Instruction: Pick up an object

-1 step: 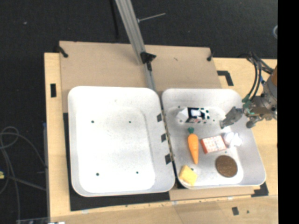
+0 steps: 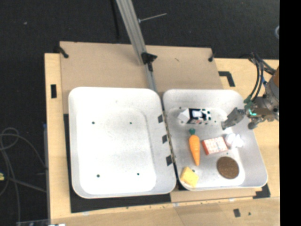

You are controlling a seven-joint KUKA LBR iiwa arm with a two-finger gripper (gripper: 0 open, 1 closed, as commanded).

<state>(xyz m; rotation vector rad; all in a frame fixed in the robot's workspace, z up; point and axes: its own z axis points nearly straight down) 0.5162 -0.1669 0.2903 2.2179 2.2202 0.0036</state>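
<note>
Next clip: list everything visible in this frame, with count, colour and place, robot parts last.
bins: two, white, side by side on the bench
carrot: one, orange, middle of right bin
red box: one, red and white, right of carrot
brown disc: one, brown, near front of right bin
yellow block: one, yellow, front-left corner of right bin
black-and-white item: one, back of right bin
white crumpled item: one, right of red box
metal pole: one, grey, behind bins
tool: one, grey, above right bin's right side

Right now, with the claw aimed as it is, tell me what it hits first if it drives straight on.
Probably the white wad just below and left of the claw, which points down-left into the right bin. The red box lies beyond it. Depth is unclear from above.
</note>
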